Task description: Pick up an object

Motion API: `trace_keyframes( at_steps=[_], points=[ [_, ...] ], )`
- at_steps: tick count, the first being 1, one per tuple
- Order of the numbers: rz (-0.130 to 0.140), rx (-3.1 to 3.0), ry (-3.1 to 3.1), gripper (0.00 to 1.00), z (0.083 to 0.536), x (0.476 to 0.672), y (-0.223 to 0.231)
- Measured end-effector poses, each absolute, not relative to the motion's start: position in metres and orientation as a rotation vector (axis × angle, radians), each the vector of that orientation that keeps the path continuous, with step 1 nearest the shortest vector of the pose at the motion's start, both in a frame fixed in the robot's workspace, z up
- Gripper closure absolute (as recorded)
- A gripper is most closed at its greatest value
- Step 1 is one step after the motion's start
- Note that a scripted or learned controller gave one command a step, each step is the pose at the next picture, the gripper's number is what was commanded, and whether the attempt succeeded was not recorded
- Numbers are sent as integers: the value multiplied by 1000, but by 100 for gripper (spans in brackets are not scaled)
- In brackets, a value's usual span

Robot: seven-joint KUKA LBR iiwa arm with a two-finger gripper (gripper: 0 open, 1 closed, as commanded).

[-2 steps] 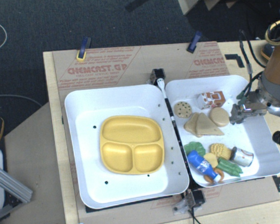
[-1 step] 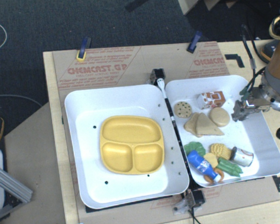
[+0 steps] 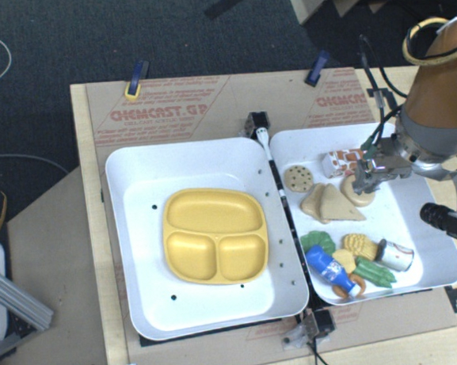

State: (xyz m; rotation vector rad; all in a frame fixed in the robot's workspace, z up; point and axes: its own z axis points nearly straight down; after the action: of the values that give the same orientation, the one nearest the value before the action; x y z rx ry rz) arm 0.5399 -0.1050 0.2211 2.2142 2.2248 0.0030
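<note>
Camera view: the worktop [image 3: 97,229] carries two shallow white bins side by side. The left bin [image 3: 133,226] holds a yellow divided plate [image 3: 214,234], lying flat near its centre. The right bin [image 3: 432,239] holds a cluster of small items: a round cookie [image 3: 297,178] near the left wall, a tan wedge [image 3: 330,205] just beside it, a red and white packet [image 3: 343,160] towards the far wall, and along the near wall a blue bottle [image 3: 328,266], a green piece [image 3: 316,240], a yellow corn piece [image 3: 359,245], a green bean pod [image 3: 375,272] and a small silver can [image 3: 395,256].

The arm [image 3: 439,96] reaches in from the right. The claw [image 3: 363,186] sits low over the far part of the right bin, directly above a small round tan item [image 3: 360,199] touching the wedge. Whether the claw is open or closed cannot be determined.
</note>
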Motion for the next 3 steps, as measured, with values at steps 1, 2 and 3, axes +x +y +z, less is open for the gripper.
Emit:
trace_keyframes(
  at_steps=[1,2,3],
  points=[
    [5,2213,2225,100,229,569,-53],
    [6,2212,2227,100,238,588,-2],
    [4,2215,2224,100,225,603,39]
  ],
)
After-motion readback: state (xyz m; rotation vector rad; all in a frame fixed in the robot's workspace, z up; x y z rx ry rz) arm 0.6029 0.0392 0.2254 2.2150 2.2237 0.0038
